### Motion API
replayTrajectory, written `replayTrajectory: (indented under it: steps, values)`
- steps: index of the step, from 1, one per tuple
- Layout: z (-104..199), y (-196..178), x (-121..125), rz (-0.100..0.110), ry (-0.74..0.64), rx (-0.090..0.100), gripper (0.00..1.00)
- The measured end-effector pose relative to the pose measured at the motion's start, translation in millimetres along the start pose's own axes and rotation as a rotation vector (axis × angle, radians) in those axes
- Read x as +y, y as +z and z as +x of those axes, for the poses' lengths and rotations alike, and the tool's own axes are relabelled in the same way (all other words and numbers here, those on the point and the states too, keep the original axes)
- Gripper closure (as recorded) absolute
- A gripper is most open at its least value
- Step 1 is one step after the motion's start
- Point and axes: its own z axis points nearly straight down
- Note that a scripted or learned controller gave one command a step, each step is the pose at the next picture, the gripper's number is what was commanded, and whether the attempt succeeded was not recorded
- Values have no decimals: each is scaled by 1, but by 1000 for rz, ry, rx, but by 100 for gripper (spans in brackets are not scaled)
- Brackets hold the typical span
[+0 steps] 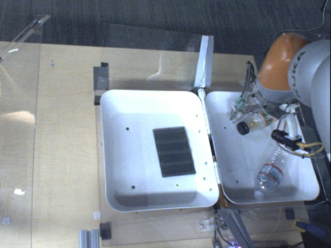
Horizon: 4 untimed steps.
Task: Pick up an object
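Observation:
A dark ribbed rectangular pad [174, 151] lies flat in the middle of the left bin [116, 138]. In the right bin [227, 159], a clear plastic bottle [271, 172] lies on its side near the front right corner. My gripper [252, 119] hangs over the back part of the right bin, below the orange band [282, 61] of the arm. It is up and to the left of the bottle and apart from it. Wrist hardware and cables crowd the gripper.
A metal bar [204, 61] stands up behind the seam between the two bins. A clear acrylic sheet [31, 112] covers the wooden bench on the left. Black brackets [102, 76] sit by the left bin's back corner.

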Motion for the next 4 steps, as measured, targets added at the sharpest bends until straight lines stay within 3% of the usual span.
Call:
replayTrajectory:
  steps: [1,2,3,4]
  values:
    - [0,0,0,0,0,0,0]
    - [-32,13,-30,9,7,0,0]
    - [-30,0,-25,-1,5,1,100]
    - [-30,-33,3,12,154,0,100]
